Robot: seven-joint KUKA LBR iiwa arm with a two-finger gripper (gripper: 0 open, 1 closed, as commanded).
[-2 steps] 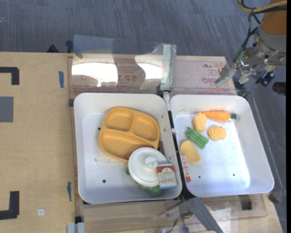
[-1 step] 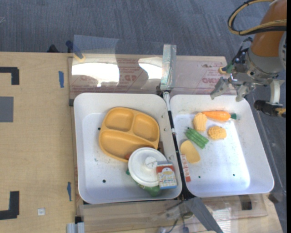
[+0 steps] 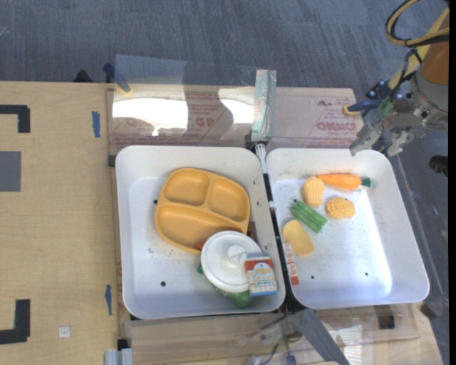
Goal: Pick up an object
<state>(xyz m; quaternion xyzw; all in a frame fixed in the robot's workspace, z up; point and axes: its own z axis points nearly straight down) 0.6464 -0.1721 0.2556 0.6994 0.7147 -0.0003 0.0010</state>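
I'm looking down on a robotics lab test cell, not a home or kitchen: two shallow white bins [image 3: 399,235] sit side by side on a plywood tabletop [image 3: 50,214] marked with black tape corners [image 3: 20,117] and blue tape tabs [image 3: 95,122]. Taped clear plastic sheeting [image 3: 214,107] and cardboard back the bins. The carrot [image 3: 340,181] and corn [image 3: 340,207] are plastic toys, and yellow cabling [image 3: 410,21] loops over grey carpet.
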